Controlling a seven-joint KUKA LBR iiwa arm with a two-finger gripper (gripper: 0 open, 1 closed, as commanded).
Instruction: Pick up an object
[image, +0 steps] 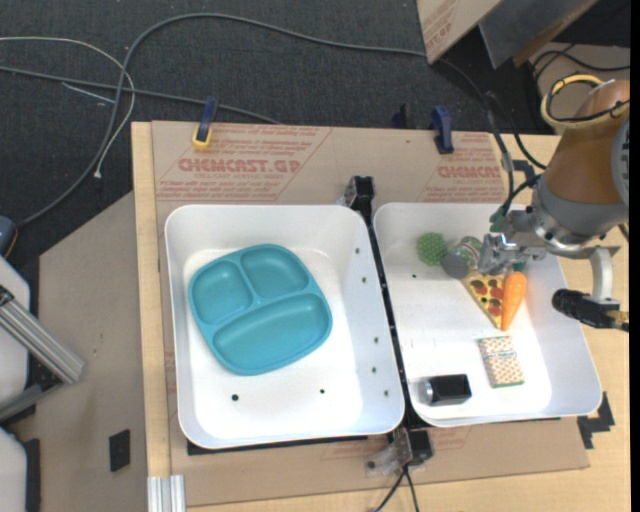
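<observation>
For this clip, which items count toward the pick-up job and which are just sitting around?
Part of the job:
gripper, low in the right bin
green ball, grey piece, pizza slice and carrot, all close by it

Lying about:
blue divided plate in the left bin
patterned block
black block
blue clamps

A robotics lab: clamped cardboard bench (260, 165), loose cables (120, 90), white bins (190, 330).

Divided plate (262, 308) in left bin (190, 380), carrot (512, 297) in right bin (570, 385)
</observation>
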